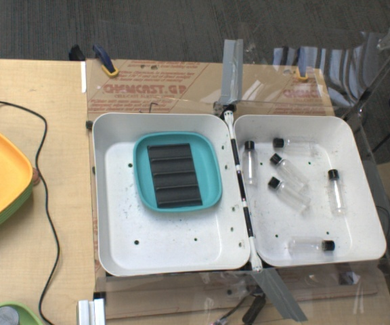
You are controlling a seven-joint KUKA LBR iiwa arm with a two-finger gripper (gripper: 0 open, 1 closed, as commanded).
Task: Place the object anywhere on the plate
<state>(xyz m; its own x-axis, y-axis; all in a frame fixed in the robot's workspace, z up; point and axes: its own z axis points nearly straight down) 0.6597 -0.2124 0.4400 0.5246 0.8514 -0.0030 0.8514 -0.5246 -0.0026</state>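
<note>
The clear vials (286,180) lie scattered in the right bin (357,181), at three o'clock from the teal plate (212,175) in the left bin (114,235); being round and slick, one may roll or slip loose, and I cannot tell the pincer's state.

teal plate (212,175) with black ribbed centre, white bins (114,242), clear vials (291,181) (black caps), orange dishes (2,175).
</note>
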